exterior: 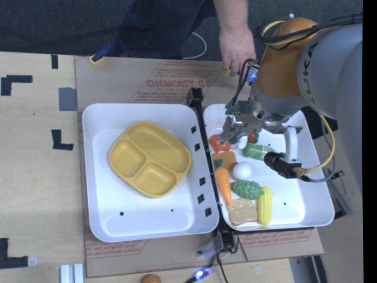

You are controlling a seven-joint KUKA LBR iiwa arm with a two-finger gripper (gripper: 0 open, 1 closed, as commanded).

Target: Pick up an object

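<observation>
A person's hand hangs above the far edge of the cardboard sheet, just behind the arm's orange band. The tool sits low over the far left corner of the right bin, close to the divide between the bins; whether it is wide or narrow I cannot tell, and nothing can be seen held in it. A red toy piece lies just beside its tip, and a green piece lies near on the other side.

The right bin holds the toy foods, crowded along its left half: a white egg, a carrot along the left wall, a bumpy green piece touching the egg, a corn cob and a toast slice side by side at the near wall. The left bin holds a yellow divided plate, tilted slightly askew.

Bare white floor shows in the right bin's right half and along the left bin's near side. The tabletop stretches wide to the left
</observation>
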